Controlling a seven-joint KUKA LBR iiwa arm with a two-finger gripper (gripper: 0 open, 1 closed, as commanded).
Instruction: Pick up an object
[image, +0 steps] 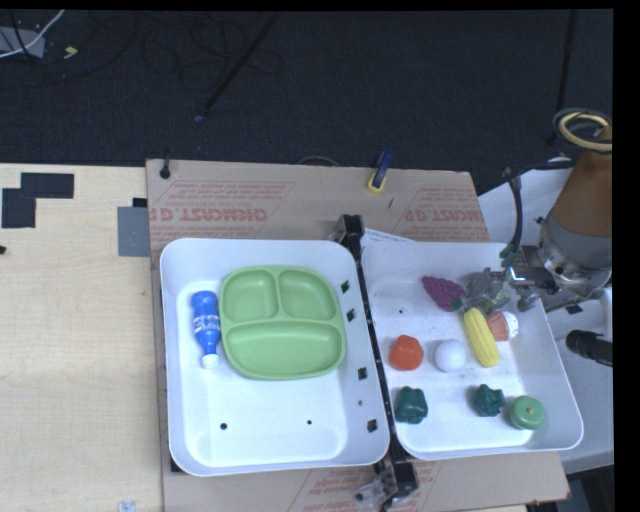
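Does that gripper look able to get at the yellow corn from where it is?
Probably yes. The gripper sits just above the corn in the right bin, and nothing lies on top of the corn.

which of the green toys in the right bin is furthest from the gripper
The dark green pepper-like toy at the near left of the right bin. The teal piece and light green round one lie closer to the gripper.

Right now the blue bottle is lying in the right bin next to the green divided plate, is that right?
Not quite. The blue bottle lies in the left bin, not the right one. The rest holds: it sits next to the green divided plate, on that plate's left side in the camera view.
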